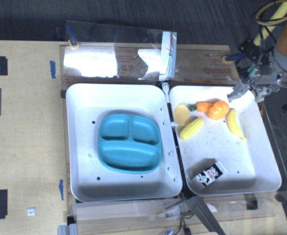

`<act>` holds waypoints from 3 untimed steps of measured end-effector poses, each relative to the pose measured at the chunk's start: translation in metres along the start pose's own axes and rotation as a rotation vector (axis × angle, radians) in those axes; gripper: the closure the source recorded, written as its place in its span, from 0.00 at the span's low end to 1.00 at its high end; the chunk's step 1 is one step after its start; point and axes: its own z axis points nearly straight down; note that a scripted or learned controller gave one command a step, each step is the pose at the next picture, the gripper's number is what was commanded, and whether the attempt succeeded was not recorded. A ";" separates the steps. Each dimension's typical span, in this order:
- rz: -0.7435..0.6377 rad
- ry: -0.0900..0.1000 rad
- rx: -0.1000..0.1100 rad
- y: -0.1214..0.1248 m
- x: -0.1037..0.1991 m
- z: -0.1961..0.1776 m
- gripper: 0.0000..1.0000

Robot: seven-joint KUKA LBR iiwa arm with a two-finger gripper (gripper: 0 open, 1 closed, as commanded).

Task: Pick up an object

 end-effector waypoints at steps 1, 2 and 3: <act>0.136 -0.001 -0.006 0.005 -0.032 0.102 0.00; 0.462 -0.001 -0.006 0.026 -0.010 0.047 0.00; 0.412 0.009 -0.006 0.035 -0.019 0.137 0.00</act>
